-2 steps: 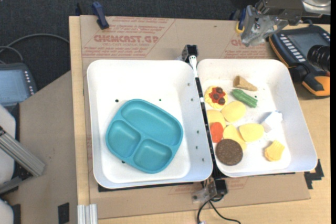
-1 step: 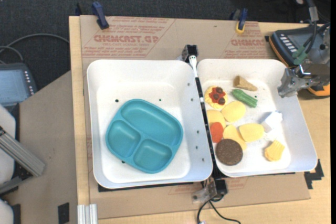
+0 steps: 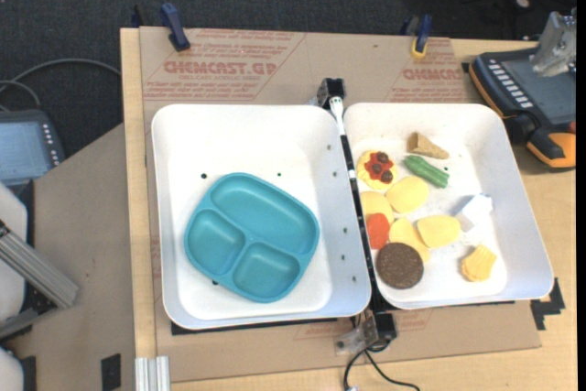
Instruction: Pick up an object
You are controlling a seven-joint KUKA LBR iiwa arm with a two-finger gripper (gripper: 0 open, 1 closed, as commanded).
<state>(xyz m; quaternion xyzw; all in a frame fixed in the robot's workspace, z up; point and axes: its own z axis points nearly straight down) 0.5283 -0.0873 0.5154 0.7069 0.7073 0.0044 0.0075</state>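
The right bin [image 3: 513, 162] holds several small toy foods. Among them are a brown wedge [image 3: 426, 145], a green pod [image 3: 427, 170], a yellow piece with red and dark dots [image 3: 376, 168], a dark brown disc [image 3: 400, 265] and a yellow-orange lump [image 3: 478, 264]. A pale white piece [image 3: 474, 208] lies between them. A grey metal part that looks like my gripper [image 3: 558, 39] sits at the far right edge, up beyond the right bin and well clear of every object.
A teal divided plate [image 3: 253, 236] lies in the left bin [image 3: 174, 151]. A dark pendant with an orange corner [image 3: 526, 101] rests on the bench just right of the right bin. Blue clamps [image 3: 174, 25] hold the board's far edge.
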